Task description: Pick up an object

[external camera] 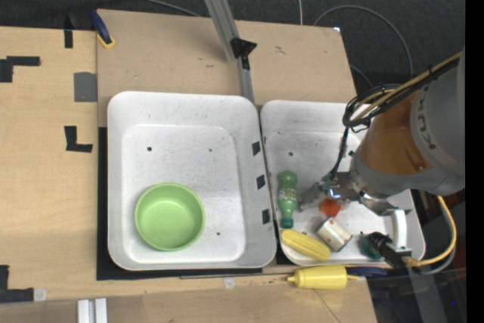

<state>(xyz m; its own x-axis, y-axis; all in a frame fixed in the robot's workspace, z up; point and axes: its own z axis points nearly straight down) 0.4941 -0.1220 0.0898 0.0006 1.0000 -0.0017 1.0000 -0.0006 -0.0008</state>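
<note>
The small red thing (330,206) lies near the middle of the right bin (302,125), just at the gripper's (324,197) 5 o'clock. It is tucked so close under the tool that you cannot tell whether it is gripped or only beside it. Nor can you tell how the jaws stand, wide or narrow, since the wrist hides them from above.

From the gripper, look to 9 o'clock. A green bottle (286,197) lies on its side along the 12-to-6 line, near the bin's left wall. At the gripper's 6 o'clock sits a short white can (333,232), tilted. Just beside it, at its 8 o'clock, a yellow corn cob (305,244) lies against the bin's near rim. A dark green thing (374,244) rests at the bin's 5 o'clock corner, too small for you to make out.

The arm (408,147) comes in from 3 o'clock and covers that side of the bin.

Outside the bin, at the cob's 6 o'clock, a yellow bottle (321,278) lies on the bench (166,49).

In the left bin (121,163), a green bowl (169,216) stands upright at that bin's 7 o'clock.
</note>
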